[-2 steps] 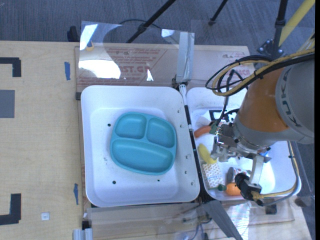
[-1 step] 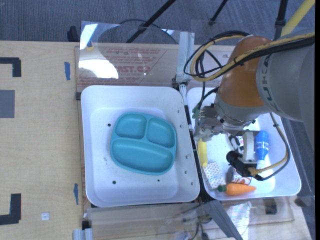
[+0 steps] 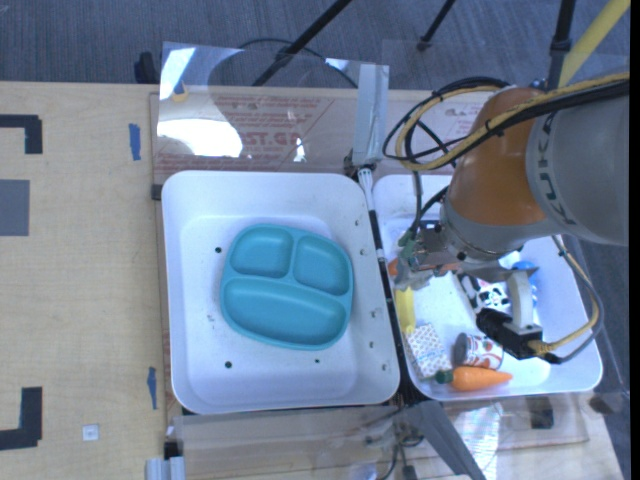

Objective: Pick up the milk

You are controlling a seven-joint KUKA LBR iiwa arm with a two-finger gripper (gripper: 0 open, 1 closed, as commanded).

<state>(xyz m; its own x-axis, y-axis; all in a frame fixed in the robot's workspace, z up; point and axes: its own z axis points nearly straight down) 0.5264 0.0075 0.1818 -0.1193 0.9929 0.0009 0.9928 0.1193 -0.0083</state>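
**Bench stock: two bins, one arm, milk in the right-hand bin**

Camera view

1. Bench [image 3: 80, 268]: pale wood-grain board, flat and matt.
2. Left bin [image 3: 190, 298]: shallow white plastic tray with rounded corners, a smooth floor and a few small dark holes.
3. Plate [image 3: 288, 286]: turquoise plastic, a rounded blob in outline, moulded into three compartments. It lies flat in the middle of the left bin.
4. Right bin [image 3: 580, 358]: a white tray of the same kind, touching the left bin along their shared edge and partly covered by the arm.
5. Arm [image 3: 590, 168]: a smooth grey cylinder with a glossy orange band [image 3: 490, 178], reaching over the right bin from the view's right.
6. Gripper [image 3: 428, 256]: low over the near-left part of the right bin. The wrist hides it, so I cannot tell whether it is apart or together, or clamped on anything.
7. Milk [image 3: 500, 296]: a small white carton with black cow patches and a blue patch. It sits in the right bin near the gripper, on the gripper's right in this view.
8. Carrot [image 3: 482, 376]: orange and tapered, lying along the bin's near wall.
9. Yellow piece [image 3: 404, 308]: long and narrow, beside the bin's left wall.
10. Dotted pouch [image 3: 428, 348]: white and soft-looking, with small coloured spots, between the yellow piece and the carrot.
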